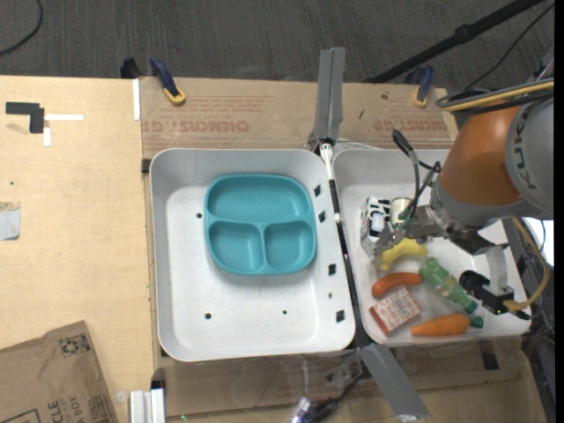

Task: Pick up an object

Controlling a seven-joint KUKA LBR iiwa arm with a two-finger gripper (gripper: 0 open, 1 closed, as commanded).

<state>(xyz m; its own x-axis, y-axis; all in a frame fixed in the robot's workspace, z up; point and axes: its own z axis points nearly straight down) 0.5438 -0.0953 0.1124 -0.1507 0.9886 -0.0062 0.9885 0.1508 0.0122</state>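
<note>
Two white bins (167, 263), plywood bench (70, 236), grey carpet (220, 16)

In the right shallow white plastic bin (352, 176) lies a cluster of small toys — a curved yellow plastic banana (403, 251), an orange-red toy sausage (396, 283) just below it, a green plastic bottle-like piece (445, 285) slanting down to the right, a flat red-and-white printed packet (396, 309), and an orange toy carrot (440, 326) lying along the near wall

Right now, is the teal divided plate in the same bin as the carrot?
No. The teal plate lies in the left bin, while the carrot lies in the right bin.
</note>
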